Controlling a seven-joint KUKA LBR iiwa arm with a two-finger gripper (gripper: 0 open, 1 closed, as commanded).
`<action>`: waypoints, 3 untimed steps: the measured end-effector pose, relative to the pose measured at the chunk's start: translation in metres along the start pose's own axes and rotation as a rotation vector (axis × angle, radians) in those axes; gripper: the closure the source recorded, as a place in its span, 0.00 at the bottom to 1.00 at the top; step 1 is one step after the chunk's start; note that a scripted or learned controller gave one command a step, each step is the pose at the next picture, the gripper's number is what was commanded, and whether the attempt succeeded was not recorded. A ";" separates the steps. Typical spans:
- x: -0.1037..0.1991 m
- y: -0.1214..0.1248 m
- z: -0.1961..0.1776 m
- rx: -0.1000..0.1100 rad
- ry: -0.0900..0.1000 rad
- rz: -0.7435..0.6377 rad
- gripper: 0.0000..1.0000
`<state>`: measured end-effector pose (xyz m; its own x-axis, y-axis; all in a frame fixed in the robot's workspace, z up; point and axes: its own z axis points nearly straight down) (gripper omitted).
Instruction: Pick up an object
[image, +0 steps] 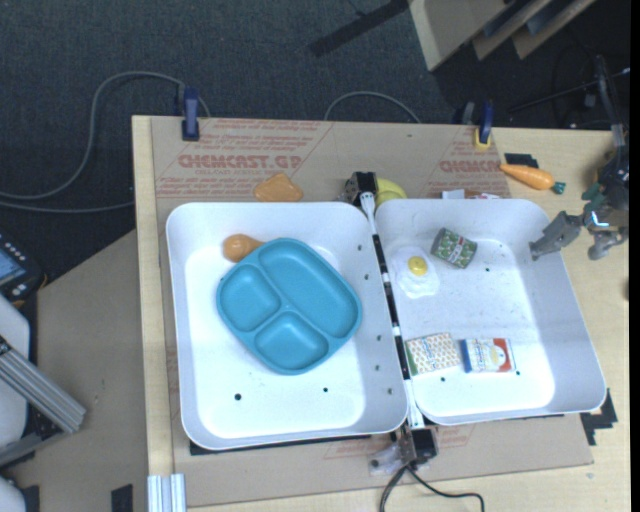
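Observation:
The right bin (560, 330) holds a small green can (455, 247) lying on its side, a toy fried egg (416, 275) and a flat carton (462, 354) with green, red and blue print. In the left bin (200, 380) a blue divided plate (288, 303) lies with a small orange piece (240, 246) at its far left corner. My gripper (575, 240) hangs at the right bin's far right rim, about a hand's width right of the can. It is open, with nothing between its fingers.
On the bench behind the bins lie an orange lump (278, 188), a yellow object (385, 190) at the seam between the bins, and a toy carrot (530, 177). Two blue clamps (189, 112) grip the board's far edge.

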<state>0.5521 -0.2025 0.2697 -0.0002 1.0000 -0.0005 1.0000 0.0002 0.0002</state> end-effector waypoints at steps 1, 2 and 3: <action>0.050 0.070 0.135 0.006 0.005 -0.007 0.00; 0.080 0.098 0.186 -0.001 0.000 -0.003 0.00; 0.079 0.097 0.174 -0.002 0.000 -0.002 1.00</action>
<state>0.6495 -0.1238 0.0957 -0.0025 1.0000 -0.0007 1.0000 0.0025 0.0025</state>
